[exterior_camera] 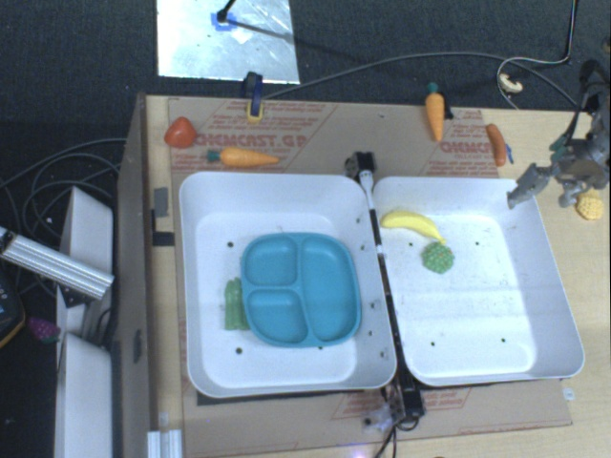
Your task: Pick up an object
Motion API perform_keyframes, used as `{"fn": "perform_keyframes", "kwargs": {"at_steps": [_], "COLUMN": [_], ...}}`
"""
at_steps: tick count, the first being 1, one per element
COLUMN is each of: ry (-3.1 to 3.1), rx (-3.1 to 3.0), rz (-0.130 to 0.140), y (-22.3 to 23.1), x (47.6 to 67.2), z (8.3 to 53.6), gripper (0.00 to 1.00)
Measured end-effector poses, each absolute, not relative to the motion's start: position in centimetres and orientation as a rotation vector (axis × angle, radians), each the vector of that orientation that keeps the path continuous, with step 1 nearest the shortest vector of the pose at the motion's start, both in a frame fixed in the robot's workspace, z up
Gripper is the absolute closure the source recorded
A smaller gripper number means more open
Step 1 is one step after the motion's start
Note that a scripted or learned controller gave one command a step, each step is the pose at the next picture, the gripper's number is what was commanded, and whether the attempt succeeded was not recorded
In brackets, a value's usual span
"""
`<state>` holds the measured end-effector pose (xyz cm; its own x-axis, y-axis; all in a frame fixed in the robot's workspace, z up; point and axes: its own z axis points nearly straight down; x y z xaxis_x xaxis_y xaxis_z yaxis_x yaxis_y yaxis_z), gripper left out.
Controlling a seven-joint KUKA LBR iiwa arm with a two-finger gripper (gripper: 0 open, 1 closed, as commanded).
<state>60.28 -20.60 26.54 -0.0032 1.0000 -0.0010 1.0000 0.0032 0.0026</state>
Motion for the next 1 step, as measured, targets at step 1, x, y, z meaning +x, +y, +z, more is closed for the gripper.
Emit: {"fn": "perform_keyframes", "kwargs": {"at_steps": [1], "ry": [2.228], "rx": [2.217], "rz": [0.001], "y": [-15.78], "x": [60.88], "z": [17.71], "gripper": [0.0]}}
